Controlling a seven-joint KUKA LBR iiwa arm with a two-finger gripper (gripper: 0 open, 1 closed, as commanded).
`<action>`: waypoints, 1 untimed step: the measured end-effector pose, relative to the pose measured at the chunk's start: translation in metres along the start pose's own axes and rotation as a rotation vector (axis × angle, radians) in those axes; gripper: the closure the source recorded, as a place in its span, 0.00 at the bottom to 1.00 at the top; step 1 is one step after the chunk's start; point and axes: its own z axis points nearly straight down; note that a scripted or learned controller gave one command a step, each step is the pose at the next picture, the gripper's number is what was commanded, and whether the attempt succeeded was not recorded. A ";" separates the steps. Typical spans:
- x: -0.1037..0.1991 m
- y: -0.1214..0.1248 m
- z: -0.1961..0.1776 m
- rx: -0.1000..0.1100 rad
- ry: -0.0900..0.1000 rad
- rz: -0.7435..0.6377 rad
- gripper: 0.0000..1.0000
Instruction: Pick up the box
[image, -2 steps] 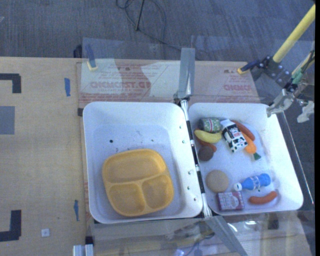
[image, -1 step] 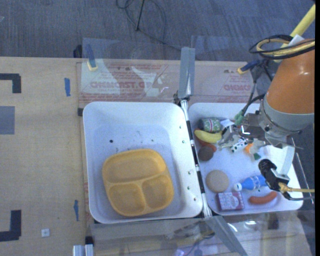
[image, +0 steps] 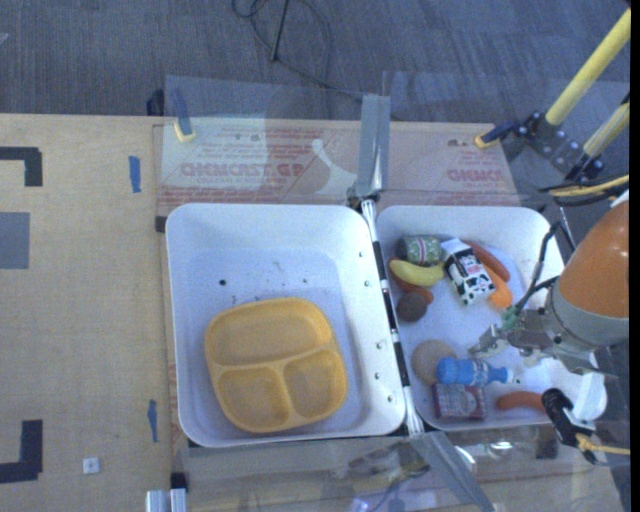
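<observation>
Box, a small reddish-brown carton, lies flat near the front edge of the right bin, touching or nearly touching the blue bottle that lies just behind it. The gripper hangs above the middle of that bin, behind and to the right of the box, with the grey wrist and orange band behind it; whether its jaws are spread or closed I cannot tell, and nothing shows between them.

The likeliest trouble is the crowding. The bottle lies so close along the box's far side that a finger coming down there could land on the bottle, or the grasp could catch the bottle in place of the box. A red sausage-shaped toy lies just to the right of the box, so that side is tight too. The box is low and flat, so the fingers may slide over its top or push it against the bin wall without gripping it.

A round tan piece sits just behind and left of the box. Further back are a banana, a green can, a black-and-white toy, a carrot and a dark round fruit, all well apart from the box. The left bin holds a yellow divided tray, which plays no part.
</observation>
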 end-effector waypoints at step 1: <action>0.032 0.063 0.015 -0.008 -0.002 0.004 0.00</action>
